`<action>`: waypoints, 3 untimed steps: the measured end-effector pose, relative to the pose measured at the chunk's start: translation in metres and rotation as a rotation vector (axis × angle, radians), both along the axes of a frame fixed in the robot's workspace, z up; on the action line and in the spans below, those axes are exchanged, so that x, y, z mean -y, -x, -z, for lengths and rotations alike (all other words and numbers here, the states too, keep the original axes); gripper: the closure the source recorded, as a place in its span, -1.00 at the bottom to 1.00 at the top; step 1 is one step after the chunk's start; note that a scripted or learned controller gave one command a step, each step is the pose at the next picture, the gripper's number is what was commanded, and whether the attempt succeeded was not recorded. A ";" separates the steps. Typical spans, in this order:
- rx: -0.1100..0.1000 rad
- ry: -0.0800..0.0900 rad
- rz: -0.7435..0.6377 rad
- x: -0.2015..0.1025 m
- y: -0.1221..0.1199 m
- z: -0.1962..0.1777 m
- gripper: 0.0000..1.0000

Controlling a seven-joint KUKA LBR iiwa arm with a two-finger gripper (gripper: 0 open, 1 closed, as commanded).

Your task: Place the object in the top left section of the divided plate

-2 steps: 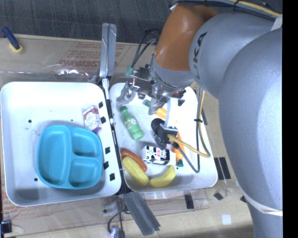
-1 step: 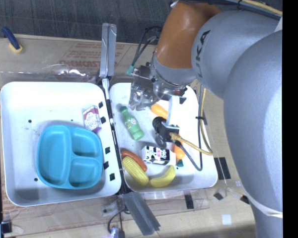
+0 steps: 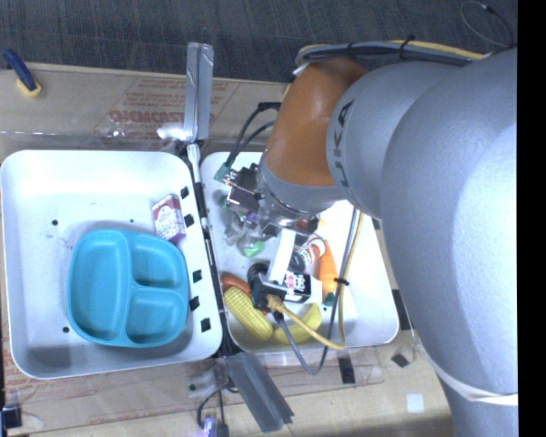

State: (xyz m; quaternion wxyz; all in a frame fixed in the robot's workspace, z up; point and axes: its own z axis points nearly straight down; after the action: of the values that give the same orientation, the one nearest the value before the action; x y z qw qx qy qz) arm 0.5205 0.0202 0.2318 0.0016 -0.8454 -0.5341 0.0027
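Note:
A blue divided plate (image 3: 127,287) lies in the left bin (image 3: 27,189), with three sections showing. A small dark red and white packet (image 3: 168,217) lies just off the plate's upper right rim, by the bin's right wall. My gripper (image 3: 246,228) is low in the right bin (image 3: 375,321), near its left wall, under the orange wrist band. Below it lie a yellow corn cob (image 3: 245,312), an orange carrot (image 3: 328,264), a yellow banana-like piece (image 3: 302,322) and a black and white item (image 3: 295,279). The arm hides much of this bin.
The divider wall with black clips (image 3: 202,271) runs between the two bins. A yellow cable (image 3: 332,340) loops over the right bin's front. A metal bar (image 3: 198,89) stands at the back between the bins. The big grey arm covers the right side.

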 end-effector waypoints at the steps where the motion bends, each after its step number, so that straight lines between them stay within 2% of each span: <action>1: 0.002 0.000 -0.079 -0.063 -0.014 0.010 1.00; 2: 0.002 0.000 -0.079 -0.063 -0.014 0.010 -1.00; 3: 0.005 -0.001 -0.169 -0.068 0.044 -0.105 -1.00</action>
State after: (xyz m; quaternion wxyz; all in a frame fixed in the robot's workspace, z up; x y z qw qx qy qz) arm 0.4766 0.0880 0.3366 0.0003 -0.7973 -0.6036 0.0003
